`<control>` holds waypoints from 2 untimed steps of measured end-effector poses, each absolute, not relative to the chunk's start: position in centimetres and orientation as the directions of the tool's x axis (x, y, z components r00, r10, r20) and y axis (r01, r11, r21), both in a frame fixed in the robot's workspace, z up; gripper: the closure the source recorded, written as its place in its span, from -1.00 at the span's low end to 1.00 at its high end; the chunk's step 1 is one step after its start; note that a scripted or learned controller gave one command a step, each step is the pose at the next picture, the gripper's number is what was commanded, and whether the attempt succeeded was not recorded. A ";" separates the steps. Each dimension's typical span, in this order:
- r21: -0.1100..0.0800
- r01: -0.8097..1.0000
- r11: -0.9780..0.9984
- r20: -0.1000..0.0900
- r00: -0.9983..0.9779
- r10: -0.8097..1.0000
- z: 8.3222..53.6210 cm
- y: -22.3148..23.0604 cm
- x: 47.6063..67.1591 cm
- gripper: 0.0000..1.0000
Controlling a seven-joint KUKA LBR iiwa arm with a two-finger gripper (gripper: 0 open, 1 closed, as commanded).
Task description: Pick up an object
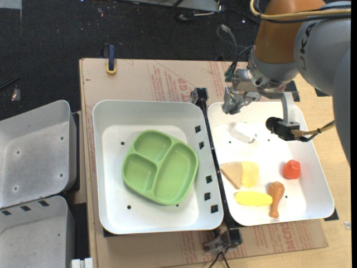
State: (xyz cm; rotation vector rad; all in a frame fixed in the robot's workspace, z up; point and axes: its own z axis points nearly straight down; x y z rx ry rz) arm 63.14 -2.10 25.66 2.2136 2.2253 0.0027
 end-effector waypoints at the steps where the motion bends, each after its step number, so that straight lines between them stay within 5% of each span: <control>1: 0.003 1.000 0.008 0.001 -0.008 1.000 26.0 3.3 64.1 1.00; 2: 0.000 1.000 0.008 0.001 -0.008 1.000 24.1 9.4 64.4 1.00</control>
